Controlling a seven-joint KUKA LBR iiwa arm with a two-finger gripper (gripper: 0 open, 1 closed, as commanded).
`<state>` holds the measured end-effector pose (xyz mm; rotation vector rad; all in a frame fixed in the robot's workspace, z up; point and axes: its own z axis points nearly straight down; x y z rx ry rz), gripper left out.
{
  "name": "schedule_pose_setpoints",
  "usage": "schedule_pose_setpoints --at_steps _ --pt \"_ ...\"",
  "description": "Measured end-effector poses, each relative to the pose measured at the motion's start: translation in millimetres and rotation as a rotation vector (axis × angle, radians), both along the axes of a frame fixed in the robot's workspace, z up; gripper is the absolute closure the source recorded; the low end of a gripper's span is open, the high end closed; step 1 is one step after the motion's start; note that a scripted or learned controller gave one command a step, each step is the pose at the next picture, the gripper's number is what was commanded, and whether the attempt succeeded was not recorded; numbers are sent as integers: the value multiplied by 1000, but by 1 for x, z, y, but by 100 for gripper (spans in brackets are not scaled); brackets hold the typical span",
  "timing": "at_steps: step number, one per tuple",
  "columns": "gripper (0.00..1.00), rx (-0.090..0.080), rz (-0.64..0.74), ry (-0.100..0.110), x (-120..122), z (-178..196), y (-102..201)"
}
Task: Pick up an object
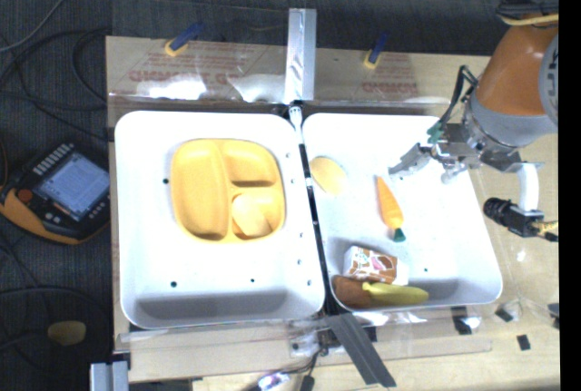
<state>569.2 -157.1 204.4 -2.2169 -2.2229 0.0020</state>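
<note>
Lowest in the frame, at the right bin's (454,199) bottom edge, a banana (397,293) lies against a brown item, with a small printed packet (370,264) just above them. Higher, mid-bin, lies a toy carrot (389,207), and a pale yellow disc (327,172) sits near the divider. The left bin (145,226) holds a yellow divided tray (226,188). At upper right, the gripper (427,158) hangs with fingers spread, holding nothing.

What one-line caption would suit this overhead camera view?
Robot claw hovers over the right bin near a toy carrot; yellow tray sits left.
</note>
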Motion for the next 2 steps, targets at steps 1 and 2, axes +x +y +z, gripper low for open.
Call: schedule_pose_setpoints --at_steps 1,2 --pt "0 1 161 -2 -15 -111 14" --pt "0 1 161 -2 -15 -111 14"
